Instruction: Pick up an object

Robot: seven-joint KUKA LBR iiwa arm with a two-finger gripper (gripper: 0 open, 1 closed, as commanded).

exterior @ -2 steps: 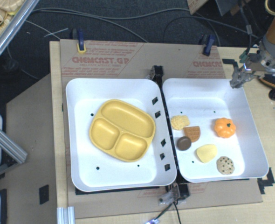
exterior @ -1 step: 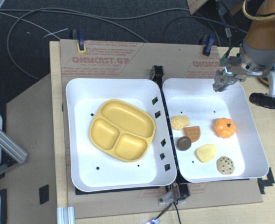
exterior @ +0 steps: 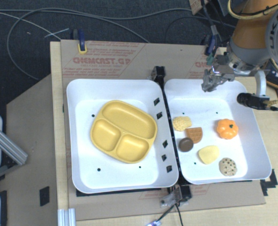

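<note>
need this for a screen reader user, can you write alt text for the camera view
A grey and orange robot arm holds its tool above the far edge of the right white bin, which contains toy foods: an orange pumpkin, cracker, chocolate chip cookie and other small pieces. The left bin holds a yellow divided plate.

My gripper (exterior: 210, 83) at the upper right looks like bare, shiny metal, and the band above my wrist (exterior: 257, 18) is glossy orange. Both bins (exterior: 77, 126) are smooth white plastic with a soft sheen. The yellow divided plate (exterior: 123, 131) in the left bin is smooth, slightly glossy plastic. At centre right, the orange pumpkin (exterior: 226, 128) looks glossy, the speckled cookie (exterior: 228, 166) matt and rough. The board (exterior: 101, 60) beneath looks like matt cardboard.
</note>
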